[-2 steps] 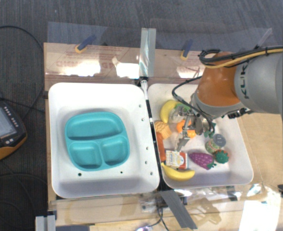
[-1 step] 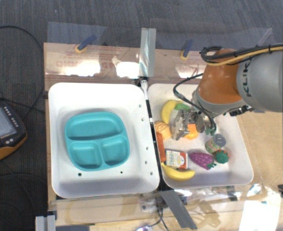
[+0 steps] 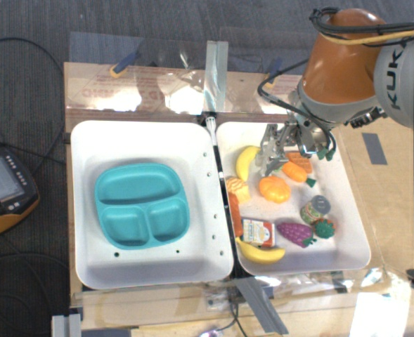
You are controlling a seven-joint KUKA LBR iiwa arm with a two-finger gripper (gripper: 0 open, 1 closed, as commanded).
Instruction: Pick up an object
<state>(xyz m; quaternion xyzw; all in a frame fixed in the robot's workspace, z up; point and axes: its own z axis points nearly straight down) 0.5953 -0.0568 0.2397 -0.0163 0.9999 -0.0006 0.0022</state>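
My gripper (image 3: 279,161) hangs over the back of the right bin (image 3: 347,188), below the arm's orange band. Its fingers (image 3: 268,154) point down and stand open, with nothing between them. Just under the tips lies an orange fruit (image 3: 274,189). A yellow banana (image 3: 245,161) curves to the gripper's left, and a carrot (image 3: 299,169) lies to its right, partly hidden by the wrist.
The right bin also holds a peach-coloured piece (image 3: 236,187), a red carton (image 3: 257,230), a second banana (image 3: 261,253), purple grapes (image 3: 296,232), a strawberry (image 3: 324,228) and a small can (image 3: 316,207). A teal divided plate (image 3: 143,203) lies in the left bin (image 3: 87,153).
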